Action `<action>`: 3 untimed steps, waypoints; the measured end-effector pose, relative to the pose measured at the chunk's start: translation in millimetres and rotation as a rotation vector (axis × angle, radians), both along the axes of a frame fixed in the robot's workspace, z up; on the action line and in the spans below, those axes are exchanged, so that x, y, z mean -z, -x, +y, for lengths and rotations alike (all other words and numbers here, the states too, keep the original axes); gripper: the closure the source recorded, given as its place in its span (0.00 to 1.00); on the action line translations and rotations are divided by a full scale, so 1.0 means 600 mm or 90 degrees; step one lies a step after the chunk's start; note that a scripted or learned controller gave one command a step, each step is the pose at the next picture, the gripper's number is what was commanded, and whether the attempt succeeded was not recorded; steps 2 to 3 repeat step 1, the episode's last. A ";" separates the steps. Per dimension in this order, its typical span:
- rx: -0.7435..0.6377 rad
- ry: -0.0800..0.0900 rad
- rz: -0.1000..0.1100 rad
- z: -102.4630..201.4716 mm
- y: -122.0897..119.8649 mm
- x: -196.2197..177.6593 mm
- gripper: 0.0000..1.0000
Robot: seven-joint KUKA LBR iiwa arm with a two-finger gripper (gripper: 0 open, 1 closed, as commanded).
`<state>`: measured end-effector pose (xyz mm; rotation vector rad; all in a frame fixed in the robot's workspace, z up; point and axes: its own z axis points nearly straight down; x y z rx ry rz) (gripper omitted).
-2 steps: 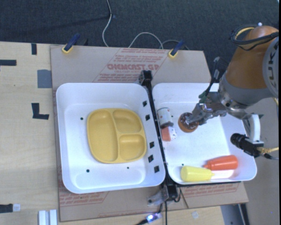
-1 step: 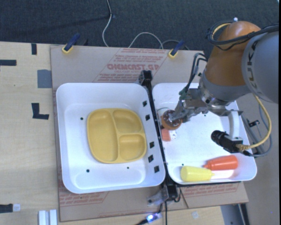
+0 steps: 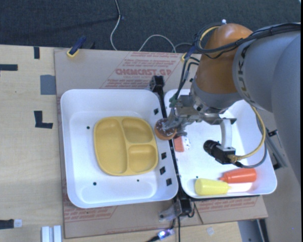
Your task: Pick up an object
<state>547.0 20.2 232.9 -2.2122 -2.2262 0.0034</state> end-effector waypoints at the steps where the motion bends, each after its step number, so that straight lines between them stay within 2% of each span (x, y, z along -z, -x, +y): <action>1: -0.001 0.000 -0.001 0.100 -0.027 0.012 1.00; 3: -0.001 0.000 -0.001 0.100 -0.027 0.012 1.00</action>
